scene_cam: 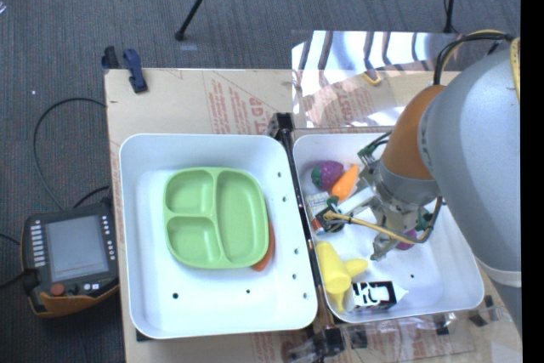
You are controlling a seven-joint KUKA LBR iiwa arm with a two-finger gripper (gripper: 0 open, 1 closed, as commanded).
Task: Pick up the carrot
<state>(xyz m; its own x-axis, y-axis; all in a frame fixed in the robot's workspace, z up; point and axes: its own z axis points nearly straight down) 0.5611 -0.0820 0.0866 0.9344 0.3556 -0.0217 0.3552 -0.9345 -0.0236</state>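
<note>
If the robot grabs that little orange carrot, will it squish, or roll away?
The carrot looks like a smooth, glossy toy, so it would probably stay stiff rather than squish. Its long, tapered, rounded shape suggests it could roll or slip sideways if nudged. It lies against the purple toy in the right bin, which may stop it rolling that way.

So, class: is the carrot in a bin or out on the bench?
In. The carrot lies inside the right bin, beside a purple toy.
</note>
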